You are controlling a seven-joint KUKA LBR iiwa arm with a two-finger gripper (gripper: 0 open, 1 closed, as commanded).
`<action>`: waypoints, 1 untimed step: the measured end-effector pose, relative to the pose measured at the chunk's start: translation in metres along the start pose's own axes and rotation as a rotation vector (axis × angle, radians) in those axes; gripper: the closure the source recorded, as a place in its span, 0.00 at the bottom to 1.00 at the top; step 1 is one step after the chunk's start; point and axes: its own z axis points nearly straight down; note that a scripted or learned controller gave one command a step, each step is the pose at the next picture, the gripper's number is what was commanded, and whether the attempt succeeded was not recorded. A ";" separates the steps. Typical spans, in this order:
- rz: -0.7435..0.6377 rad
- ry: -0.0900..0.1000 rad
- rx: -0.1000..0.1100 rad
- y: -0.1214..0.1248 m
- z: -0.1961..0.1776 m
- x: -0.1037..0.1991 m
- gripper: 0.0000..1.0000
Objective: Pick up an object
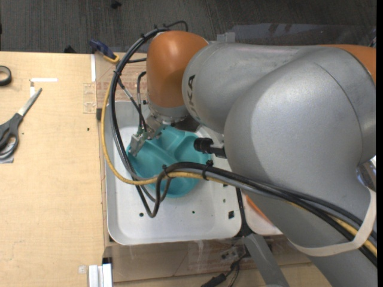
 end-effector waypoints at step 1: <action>-0.051 0.000 -0.001 -0.060 -0.134 -0.018 0.00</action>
